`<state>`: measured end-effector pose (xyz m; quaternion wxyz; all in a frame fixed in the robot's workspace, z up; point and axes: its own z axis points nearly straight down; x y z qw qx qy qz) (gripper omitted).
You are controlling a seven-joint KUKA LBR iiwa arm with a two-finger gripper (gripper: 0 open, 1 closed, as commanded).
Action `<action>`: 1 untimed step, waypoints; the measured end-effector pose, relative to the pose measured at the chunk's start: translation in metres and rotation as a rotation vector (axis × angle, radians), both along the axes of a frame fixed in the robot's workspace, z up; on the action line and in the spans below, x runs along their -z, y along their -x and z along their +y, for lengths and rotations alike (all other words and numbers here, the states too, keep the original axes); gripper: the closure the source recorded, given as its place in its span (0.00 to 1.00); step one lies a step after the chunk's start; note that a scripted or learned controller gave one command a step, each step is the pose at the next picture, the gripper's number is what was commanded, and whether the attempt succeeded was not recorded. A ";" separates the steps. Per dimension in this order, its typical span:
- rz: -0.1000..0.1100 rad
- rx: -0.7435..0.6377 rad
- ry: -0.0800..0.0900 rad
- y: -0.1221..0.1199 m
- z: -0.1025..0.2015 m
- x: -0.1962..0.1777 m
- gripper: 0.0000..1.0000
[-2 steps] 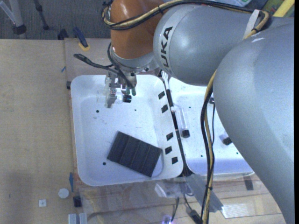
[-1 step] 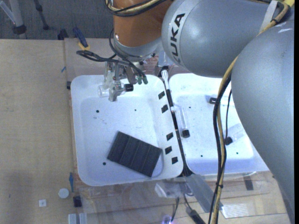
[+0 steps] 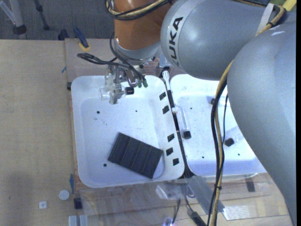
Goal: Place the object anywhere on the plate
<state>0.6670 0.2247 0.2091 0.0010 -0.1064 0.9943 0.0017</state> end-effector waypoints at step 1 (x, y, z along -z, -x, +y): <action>0.002 0.426 0.002 0.000 0.000 0.070 1.00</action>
